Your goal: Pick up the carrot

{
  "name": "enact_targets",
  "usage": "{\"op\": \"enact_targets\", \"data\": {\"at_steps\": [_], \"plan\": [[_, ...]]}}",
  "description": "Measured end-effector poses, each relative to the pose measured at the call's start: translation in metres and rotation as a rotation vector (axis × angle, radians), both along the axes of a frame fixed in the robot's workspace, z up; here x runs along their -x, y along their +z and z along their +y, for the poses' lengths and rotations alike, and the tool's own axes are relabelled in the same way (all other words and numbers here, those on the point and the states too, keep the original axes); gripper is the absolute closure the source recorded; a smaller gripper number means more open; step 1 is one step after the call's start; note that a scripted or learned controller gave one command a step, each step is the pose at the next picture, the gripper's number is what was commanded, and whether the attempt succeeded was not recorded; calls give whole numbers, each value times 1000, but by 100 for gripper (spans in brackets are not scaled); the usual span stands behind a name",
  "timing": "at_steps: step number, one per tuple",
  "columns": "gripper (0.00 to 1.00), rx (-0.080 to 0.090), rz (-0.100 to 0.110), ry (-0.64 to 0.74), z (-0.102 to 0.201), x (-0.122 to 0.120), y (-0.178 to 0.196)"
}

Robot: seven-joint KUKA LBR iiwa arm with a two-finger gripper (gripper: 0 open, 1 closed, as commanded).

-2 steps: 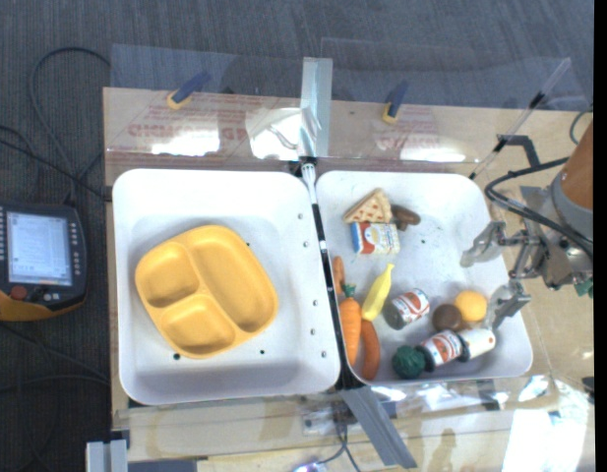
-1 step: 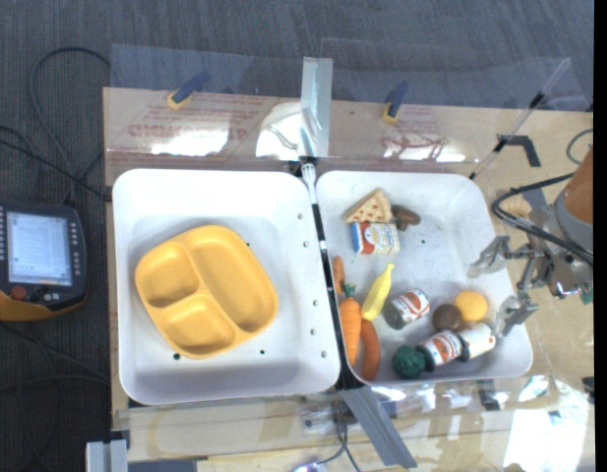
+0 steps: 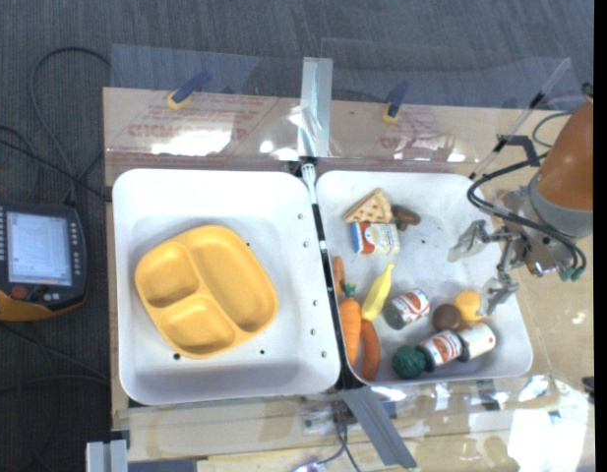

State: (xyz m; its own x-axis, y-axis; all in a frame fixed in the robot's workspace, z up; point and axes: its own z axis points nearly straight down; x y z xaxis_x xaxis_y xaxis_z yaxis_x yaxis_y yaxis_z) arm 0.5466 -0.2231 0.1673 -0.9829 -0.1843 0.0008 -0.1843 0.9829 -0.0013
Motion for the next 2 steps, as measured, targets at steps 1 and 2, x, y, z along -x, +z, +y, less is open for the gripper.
{"op": "enact_targets", "data": {"at_steps": [1, 2], "plan": [[0, 5, -10, 182, 0, -7, -76], [0, 9, -19, 273, 0, 3, -75]]}}
